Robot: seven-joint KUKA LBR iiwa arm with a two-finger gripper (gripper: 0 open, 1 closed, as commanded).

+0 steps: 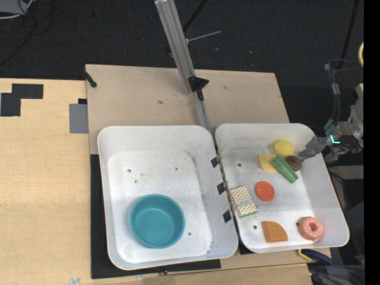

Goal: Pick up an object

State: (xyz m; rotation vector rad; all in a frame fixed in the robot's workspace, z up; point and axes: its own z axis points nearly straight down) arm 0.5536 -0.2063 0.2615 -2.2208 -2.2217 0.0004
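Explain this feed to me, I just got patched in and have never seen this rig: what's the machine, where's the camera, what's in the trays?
One fixed camera looks down at a slant on a bench with two shallow white bins. The robot arm reaches in from the right; its gripper sits low over the right bin, by a green stick and a yellow ball. Whether it holds anything is not clear. That bin also holds a yellow wedge, a red disc, a patterned block, an orange wedge and a pink donut. The left bin holds a teal bowl.
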